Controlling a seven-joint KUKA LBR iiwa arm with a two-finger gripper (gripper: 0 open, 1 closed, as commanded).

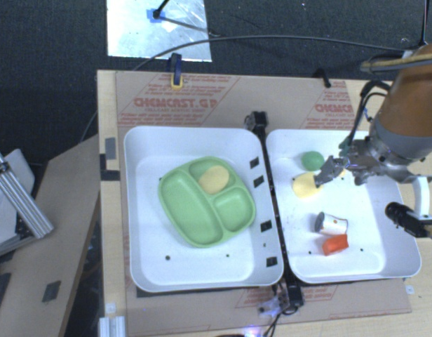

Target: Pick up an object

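In the right bin lie a green ball, a yellow lump, a small white and grey cup on its side and an orange block. My gripper hangs over the bin's upper middle, just right of the yellow lump and the green ball. It stands open with nothing between its fingers. One finger reaches toward the yellow lump's top right edge; whether it touches I cannot tell.
The left bin holds a green divided plate with a pale yellow piece in its upper compartment. Black clips line the wall between the bins. A black part of the arm juts over the right bin's right side.
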